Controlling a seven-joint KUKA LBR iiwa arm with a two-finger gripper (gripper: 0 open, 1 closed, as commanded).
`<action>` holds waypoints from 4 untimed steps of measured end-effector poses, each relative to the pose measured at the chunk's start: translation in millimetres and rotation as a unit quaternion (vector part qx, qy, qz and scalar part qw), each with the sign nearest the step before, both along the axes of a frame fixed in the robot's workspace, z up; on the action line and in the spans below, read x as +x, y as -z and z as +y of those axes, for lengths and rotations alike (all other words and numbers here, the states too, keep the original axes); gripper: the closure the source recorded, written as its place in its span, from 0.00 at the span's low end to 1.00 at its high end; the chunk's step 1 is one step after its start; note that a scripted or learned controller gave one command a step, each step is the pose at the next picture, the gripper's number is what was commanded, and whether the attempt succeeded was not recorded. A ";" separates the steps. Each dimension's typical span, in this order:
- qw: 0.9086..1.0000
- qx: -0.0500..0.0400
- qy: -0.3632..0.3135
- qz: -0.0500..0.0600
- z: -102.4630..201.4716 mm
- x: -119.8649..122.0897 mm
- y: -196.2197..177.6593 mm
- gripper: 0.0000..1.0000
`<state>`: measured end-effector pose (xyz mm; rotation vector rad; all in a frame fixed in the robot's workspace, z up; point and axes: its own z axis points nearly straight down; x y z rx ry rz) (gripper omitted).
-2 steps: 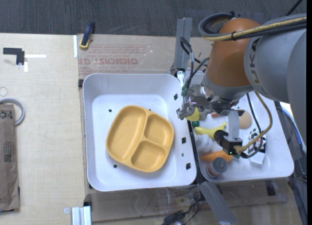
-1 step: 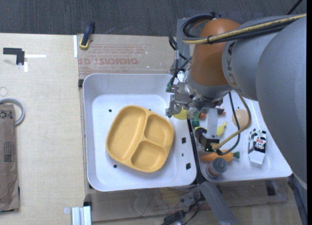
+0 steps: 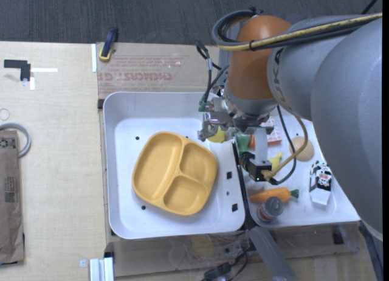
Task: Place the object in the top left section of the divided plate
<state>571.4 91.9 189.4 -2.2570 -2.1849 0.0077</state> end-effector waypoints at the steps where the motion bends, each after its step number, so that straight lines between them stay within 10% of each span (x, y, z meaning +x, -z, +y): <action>1: 0.993 0.000 -0.118 0.002 81.8 -28.4 33.6 1.00; 2: 0.989 0.003 -0.147 -0.022 103.9 -74.6 81.2 1.00; 3: 0.997 0.000 -0.083 0.000 8.4 -88.5 -96.7 1.00; 4: 0.997 0.000 -0.083 0.002 89.4 -94.8 50.2 1.00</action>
